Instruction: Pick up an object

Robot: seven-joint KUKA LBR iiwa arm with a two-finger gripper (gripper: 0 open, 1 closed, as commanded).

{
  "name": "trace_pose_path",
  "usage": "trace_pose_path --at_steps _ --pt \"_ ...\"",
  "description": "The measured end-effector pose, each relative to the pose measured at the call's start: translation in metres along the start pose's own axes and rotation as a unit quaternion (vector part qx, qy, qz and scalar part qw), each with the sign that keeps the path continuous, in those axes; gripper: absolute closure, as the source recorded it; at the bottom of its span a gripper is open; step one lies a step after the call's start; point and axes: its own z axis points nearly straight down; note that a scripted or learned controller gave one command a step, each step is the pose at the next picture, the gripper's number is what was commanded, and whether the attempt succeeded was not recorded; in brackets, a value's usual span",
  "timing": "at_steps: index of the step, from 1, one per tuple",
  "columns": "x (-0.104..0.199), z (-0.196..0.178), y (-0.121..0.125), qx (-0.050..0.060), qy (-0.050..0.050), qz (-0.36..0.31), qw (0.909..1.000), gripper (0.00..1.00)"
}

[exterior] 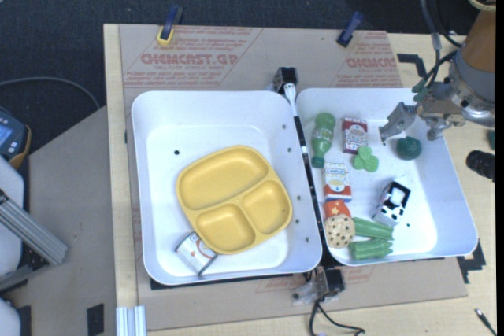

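My gripper [413, 128] hangs over the far right part of the right bin [445, 201], fingers spread and nothing between them. Just in front of it a dark green round toy [408, 147] lies on the bin floor. Further left are a green bottle [322, 134], a red carton [354, 134] and a light green piece [365, 161]. Nearer the front lie a white and red carton [337, 179], a cookie [339, 230], a black and white box [392, 204] and two green sticks [370, 229].
The left bin [197, 118] holds a yellow divided plate [234, 198] and a small carton [194, 252] at its front edge. A black divider [300, 139] with clamps runs between the bins. Cables and the arm's body crowd the far right.
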Motion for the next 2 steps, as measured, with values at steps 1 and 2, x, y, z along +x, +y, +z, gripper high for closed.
trace_pose_path --at_steps 1,2 --pt "0.0 -0.007 0.002 -0.007 -0.001 -0.001 1.0 0.0" --pt "0.007 0.042 0.01 -0.003 0.0 -0.002 1.0 0.0"
